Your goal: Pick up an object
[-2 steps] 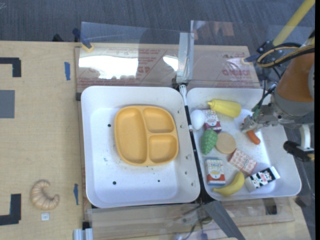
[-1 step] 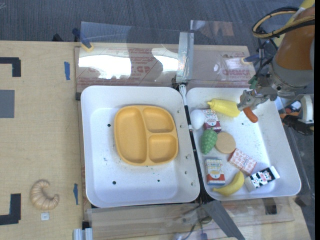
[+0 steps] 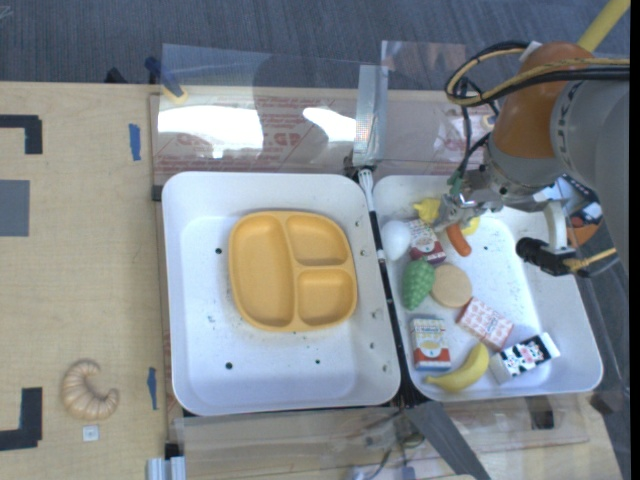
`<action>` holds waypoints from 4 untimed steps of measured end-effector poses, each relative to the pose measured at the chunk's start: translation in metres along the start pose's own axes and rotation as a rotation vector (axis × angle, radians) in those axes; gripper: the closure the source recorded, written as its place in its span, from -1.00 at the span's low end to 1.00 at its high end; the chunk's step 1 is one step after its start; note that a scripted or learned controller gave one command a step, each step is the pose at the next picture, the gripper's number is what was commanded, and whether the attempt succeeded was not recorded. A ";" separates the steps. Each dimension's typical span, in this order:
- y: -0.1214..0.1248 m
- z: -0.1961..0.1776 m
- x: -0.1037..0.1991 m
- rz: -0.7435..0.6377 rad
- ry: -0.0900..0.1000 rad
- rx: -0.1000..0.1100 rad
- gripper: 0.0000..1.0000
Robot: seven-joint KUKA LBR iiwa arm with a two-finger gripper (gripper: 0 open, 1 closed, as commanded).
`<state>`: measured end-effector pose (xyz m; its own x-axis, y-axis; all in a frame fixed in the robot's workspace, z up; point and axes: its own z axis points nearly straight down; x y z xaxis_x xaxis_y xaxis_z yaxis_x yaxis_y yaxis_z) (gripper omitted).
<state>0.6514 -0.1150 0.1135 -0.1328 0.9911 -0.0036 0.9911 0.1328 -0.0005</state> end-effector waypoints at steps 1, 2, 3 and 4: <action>0.011 0.004 -0.006 -0.212 -0.003 0.030 1.00; 0.024 -0.076 0.046 0.140 0.003 -0.009 1.00; 0.016 -0.027 0.013 0.061 0.004 0.004 1.00; 0.025 -0.073 0.063 0.508 0.004 -0.003 1.00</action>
